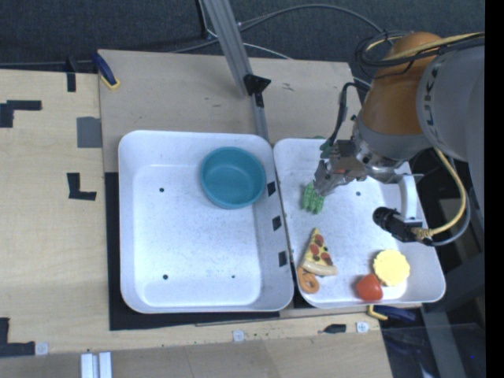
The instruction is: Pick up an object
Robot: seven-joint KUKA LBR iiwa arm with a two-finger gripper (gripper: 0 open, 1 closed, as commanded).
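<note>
Setting: robotics lab test bench | Evidence: grey industrial arm [441, 93] with orange band, cables looped along it, over a plywood bench [47, 211] marked with black tape | Fixtures: two shallow white bins [150, 290] on a black mat, slanted metal pole [232, 42] | Props: toy pizza slice [318, 254], plastic tomato [368, 287], blue bowl [232, 177]

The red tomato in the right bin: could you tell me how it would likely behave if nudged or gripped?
The tomato looks round and smooth, so it would probably roll when nudged. It sits against the yellow piece and near the bin's rim, which may stop it.
</note>
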